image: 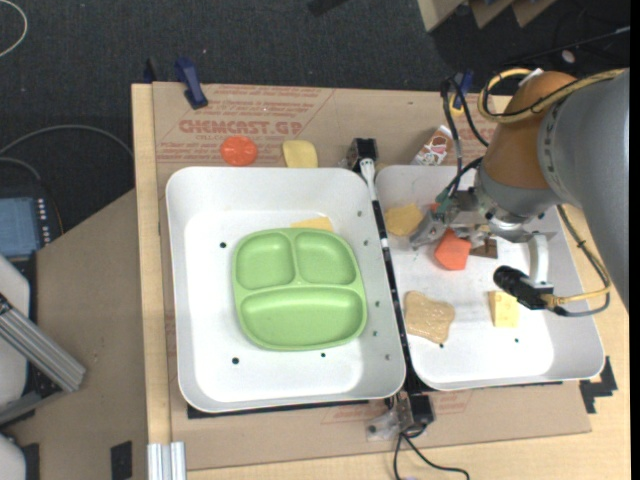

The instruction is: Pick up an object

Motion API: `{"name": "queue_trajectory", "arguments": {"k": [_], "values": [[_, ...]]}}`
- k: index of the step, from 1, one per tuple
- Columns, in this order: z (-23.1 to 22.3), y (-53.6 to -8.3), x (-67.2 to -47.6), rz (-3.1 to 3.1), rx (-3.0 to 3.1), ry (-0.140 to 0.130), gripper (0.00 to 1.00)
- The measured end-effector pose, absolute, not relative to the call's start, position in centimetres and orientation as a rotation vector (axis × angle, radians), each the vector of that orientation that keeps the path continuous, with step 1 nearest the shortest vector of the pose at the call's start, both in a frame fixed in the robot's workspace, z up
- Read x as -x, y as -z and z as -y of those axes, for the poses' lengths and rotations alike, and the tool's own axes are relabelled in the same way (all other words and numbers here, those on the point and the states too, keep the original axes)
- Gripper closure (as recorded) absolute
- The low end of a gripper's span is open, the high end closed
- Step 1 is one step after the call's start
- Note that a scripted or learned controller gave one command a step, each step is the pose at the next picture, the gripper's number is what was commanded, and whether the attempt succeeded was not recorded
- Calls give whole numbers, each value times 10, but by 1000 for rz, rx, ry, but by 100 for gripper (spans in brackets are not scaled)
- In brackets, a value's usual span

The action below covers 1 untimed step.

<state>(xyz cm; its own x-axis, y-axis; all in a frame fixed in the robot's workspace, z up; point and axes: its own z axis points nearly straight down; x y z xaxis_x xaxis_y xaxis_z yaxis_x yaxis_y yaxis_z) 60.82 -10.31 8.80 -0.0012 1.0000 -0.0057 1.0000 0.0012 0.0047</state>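
Observation:
My gripper [461, 231] hangs low over the back half of the right bin [560, 353], with the grey arm and its orange band coming in from the right. Directly under and just in front of it lies an orange-red block [452, 254]; the view does not show whether the gripper touches it. Also in this bin are a round yellow piece [404, 219] to the left, a tan toast-shaped piece [430, 317] at the front left and a yellow wedge [505, 310] at the front right.
The left bin [200, 268] holds a green divided plate [298, 288] with a yellow piece [312, 224] peeking out behind it. On the bench behind the bins lie an orange round thing [238, 150], a pale yellow thing [299, 154] and a small packet [433, 148].

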Motion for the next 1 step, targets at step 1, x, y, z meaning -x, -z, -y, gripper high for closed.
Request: {"name": "queue_trajectory", "arguments": {"k": [1], "values": [[104, -100, -610, -2212, -2211, -7, 100]]}}
